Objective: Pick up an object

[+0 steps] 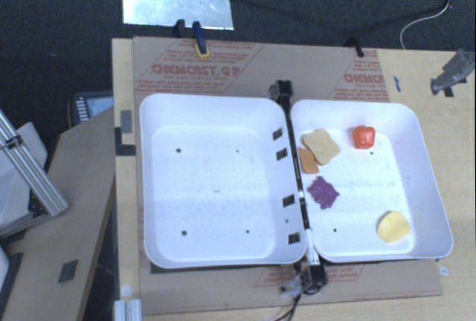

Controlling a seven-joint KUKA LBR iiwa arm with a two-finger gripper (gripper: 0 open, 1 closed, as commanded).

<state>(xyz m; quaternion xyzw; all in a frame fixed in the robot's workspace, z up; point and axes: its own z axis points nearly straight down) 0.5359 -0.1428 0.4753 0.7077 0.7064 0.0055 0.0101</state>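
Claw (451, 79) sits off the bench's far right corner, can't tell its state. Targets crowd the right bin (416, 163): bread (321, 146) overlaps an orange bit (307, 160) by the divider, so it might snag both.

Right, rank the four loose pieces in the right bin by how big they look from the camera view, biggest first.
1. Tan slice
2. Purple piece and yellow piece: too alike to separate, and the yellow one sits nearer the camera.
3. Red piece

An orange bit lies partly under the tan slice, so I left it out.
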